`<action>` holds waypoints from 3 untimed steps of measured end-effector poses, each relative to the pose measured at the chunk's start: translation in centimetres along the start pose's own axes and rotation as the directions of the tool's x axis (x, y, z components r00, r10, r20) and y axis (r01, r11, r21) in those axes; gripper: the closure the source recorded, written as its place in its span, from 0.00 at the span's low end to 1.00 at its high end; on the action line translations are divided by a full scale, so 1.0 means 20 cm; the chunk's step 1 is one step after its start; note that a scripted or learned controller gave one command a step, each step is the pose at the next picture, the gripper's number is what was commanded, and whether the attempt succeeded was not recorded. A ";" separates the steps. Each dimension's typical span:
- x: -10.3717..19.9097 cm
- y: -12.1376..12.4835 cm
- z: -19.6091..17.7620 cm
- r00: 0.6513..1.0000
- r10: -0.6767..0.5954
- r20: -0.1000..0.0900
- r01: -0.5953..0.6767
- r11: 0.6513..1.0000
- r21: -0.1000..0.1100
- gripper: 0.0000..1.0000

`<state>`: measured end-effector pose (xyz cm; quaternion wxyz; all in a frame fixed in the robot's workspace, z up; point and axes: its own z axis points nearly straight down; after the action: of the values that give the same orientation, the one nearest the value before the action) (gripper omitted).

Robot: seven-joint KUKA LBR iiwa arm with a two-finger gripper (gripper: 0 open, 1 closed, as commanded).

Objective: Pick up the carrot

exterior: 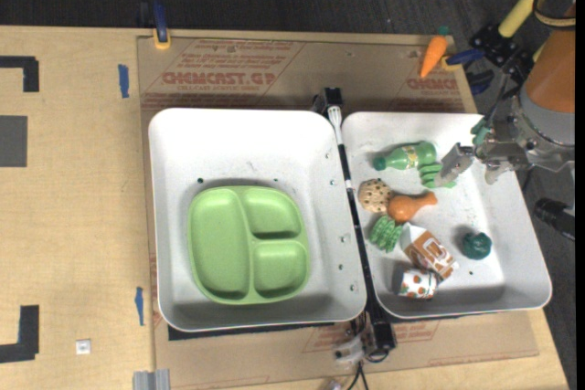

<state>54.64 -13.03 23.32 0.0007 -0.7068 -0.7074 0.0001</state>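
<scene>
Carrot (433, 56) lies outside the bins, beyond the claw (468, 159).

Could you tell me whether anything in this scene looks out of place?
Yes: the carrot lies on the cardboard behind the right bin, outside both bins, while the other toys sit inside that bin.

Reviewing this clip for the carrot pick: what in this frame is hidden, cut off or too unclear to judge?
- Grey two-finger gripper over the right white bin: camera view, too small and slanted to tell how it stands or whether it touches anything.
- Grey arm with orange band: cut off by the right edge.
- Small orange carrot on the cardboard behind the bins: tiny, its details unreadable.
- Green bushy toy: too small to identify.
</scene>
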 end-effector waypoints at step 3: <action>0.12 0.09 0.66 0.982 0.189 -0.005 -0.189 0.982 -0.018 1.00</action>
<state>56.49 -10.55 10.15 -0.0048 -0.7708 -0.6370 -0.0075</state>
